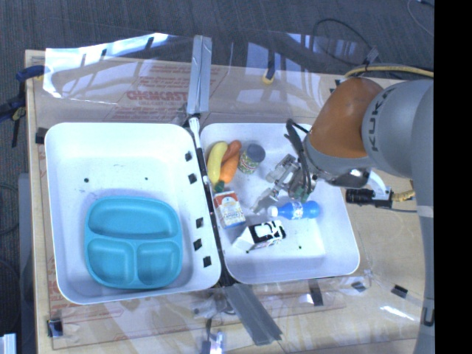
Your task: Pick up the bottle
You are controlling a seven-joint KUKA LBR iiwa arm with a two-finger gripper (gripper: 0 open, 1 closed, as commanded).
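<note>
Approach step: pincer (pixel 284 186) hangs low in the right bin (pixel 335 253), fingers spread wide, bottle (pixel 295 211) lying at its 5 o'clock (not between them), so next: shift over, close.

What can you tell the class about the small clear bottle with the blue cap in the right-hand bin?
The small clear plastic bottle with a blue cap lies on its side on the floor of the right white bin, cap pointing towards the bin's right wall. It looks see-through with a blue end. The grey claw is right above its neck end; contact is unclear.
</note>
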